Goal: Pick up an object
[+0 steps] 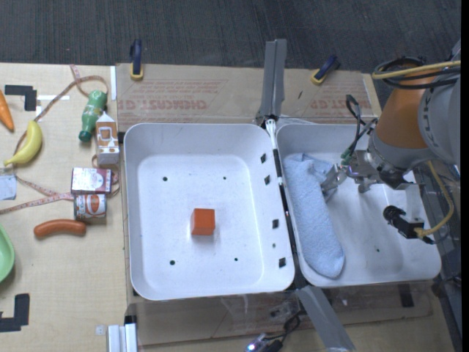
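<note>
An orange cube (204, 221) rests near the middle of the left bin (146, 196). In the right bin (381, 262) a pale blue cloth (315, 215) lies along the left wall, bunched at its top. My gripper (347, 181) hangs over the upper middle of the right bin, just right of the cloth's bunched top. Its fingers are spread open; the left fingertip (330, 184) is close to the cloth's edge. I see nothing between the fingers.
Left of the bins, the bench holds a banana (26, 144), a green bottle (91, 113), a small carton (107, 139), a can (90, 206) and a sausage (60, 229). A grey upright post (274, 79) stands behind the seam between the bins.
</note>
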